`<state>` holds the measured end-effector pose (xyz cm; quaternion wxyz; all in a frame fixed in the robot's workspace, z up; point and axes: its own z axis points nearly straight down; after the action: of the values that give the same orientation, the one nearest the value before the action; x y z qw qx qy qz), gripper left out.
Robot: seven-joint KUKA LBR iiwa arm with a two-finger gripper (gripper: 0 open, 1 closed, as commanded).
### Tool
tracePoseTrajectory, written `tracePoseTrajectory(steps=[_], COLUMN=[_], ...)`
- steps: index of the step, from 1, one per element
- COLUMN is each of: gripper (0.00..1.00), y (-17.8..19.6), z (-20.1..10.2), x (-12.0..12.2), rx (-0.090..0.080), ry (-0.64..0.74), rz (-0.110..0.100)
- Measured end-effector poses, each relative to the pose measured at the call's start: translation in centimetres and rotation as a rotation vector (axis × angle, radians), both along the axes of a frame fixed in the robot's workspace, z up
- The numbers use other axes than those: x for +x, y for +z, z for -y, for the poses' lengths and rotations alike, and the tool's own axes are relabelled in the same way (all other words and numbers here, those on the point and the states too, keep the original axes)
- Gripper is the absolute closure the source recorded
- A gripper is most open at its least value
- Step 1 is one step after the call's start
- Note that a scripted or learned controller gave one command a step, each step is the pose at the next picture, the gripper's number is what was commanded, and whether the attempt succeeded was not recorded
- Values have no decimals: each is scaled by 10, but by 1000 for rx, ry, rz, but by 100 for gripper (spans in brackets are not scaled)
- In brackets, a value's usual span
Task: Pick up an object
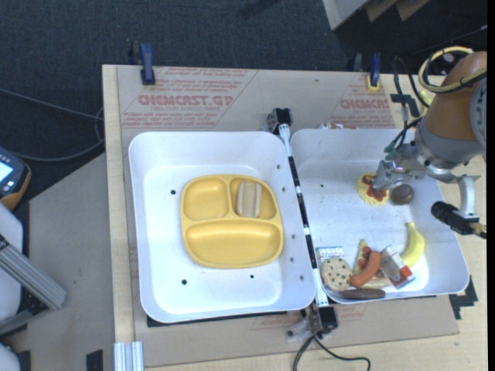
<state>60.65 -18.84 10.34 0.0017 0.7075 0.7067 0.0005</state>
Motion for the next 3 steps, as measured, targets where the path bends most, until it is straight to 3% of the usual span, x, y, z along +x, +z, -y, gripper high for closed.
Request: tracePoseTrajectory(steps=[1,2,3], gripper=[0,0,0], y=[0,-18,-18], z=[-1,-56,-58], x=[0,20,-7], rx=[0,-1,2], ry=[1,6,0], rz=[-1,0,-4])
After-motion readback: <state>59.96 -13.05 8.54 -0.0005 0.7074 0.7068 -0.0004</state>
